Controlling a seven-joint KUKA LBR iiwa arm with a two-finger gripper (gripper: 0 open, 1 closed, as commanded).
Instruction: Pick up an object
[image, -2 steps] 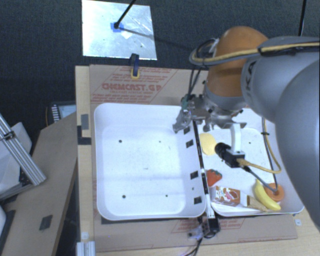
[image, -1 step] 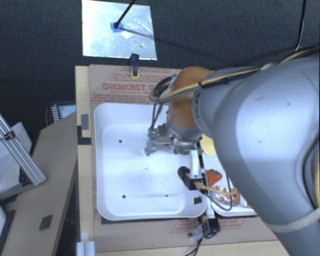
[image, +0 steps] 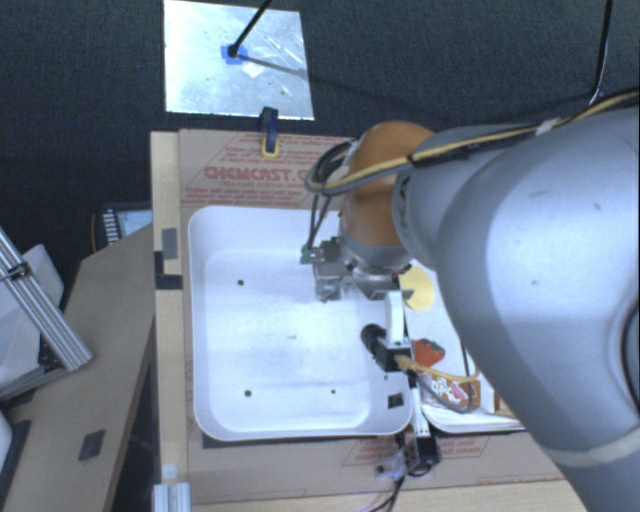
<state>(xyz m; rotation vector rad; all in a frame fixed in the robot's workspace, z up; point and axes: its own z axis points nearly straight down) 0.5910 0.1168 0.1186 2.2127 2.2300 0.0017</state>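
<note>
Camera view showed my gripper (image: 330, 285) above the left bin (image: 215, 300); jaws unclear, I couldn't tell. I judged it should drop slowly over the red object (image: 428, 352).

We see the left bin (image: 250, 330) as smooth white plastic with a soft sheen, set on a matt brown cardboard sheet (image: 250, 170) printed in red. The arm (image: 540, 260) wears a smooth grey shell with a dull satin finish, its orange band (image: 385, 190) looks glossy, and the gripper (image: 328, 268) below it reads as bare grey metal. Behind the bench lies a rough dark cloth-like backdrop (image: 80, 90) bearing a shiny, crinkled foil-like sheet (image: 235, 60).
</note>
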